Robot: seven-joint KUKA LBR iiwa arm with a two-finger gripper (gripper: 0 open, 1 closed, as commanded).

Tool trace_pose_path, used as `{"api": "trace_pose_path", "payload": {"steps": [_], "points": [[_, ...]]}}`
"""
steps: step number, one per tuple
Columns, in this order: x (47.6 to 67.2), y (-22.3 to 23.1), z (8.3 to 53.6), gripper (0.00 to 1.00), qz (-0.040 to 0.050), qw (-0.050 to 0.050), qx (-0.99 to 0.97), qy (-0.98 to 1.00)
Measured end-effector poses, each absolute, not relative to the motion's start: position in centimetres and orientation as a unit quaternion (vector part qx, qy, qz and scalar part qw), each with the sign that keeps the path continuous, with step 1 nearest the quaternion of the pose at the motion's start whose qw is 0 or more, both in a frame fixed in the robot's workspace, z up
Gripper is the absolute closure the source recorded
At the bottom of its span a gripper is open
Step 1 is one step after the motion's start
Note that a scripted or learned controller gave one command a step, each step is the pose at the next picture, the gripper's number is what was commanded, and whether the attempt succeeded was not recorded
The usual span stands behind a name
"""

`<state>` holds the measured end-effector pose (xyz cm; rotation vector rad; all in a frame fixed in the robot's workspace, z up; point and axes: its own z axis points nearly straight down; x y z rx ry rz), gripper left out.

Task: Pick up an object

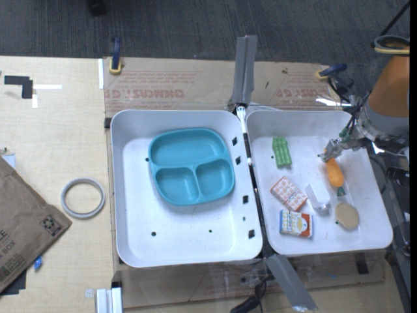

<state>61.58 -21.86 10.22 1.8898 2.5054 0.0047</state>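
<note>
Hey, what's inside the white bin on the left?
The left white bin holds one thing: a teal three-compartment plastic tray, lying flat, its compartments bare. Small black marks dot the bin floor. Whatever lies under the tray is covered.

Teal tray (191, 166) — orange carrot (335, 173)

Illumination was even and diffuse, apparently from overhead. The two white bins (124, 194) appeared bright, nearly washed out on their floors, whereas the dark floor (195, 12) at the top lay dim and lacking detail. Shadows were soft and short; the blue divided tray (191, 166) cast a faint one. Resolution was low, with small items slightly blurred. Little edge distortion was evident.
</note>
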Motion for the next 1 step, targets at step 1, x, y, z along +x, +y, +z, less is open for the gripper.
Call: {"api": "trace_pose_path", "payload": {"steps": [1], "points": [[65.75,-15.37,20.44,1.0,-0.0003,0.001,0.695,0.719]]}}
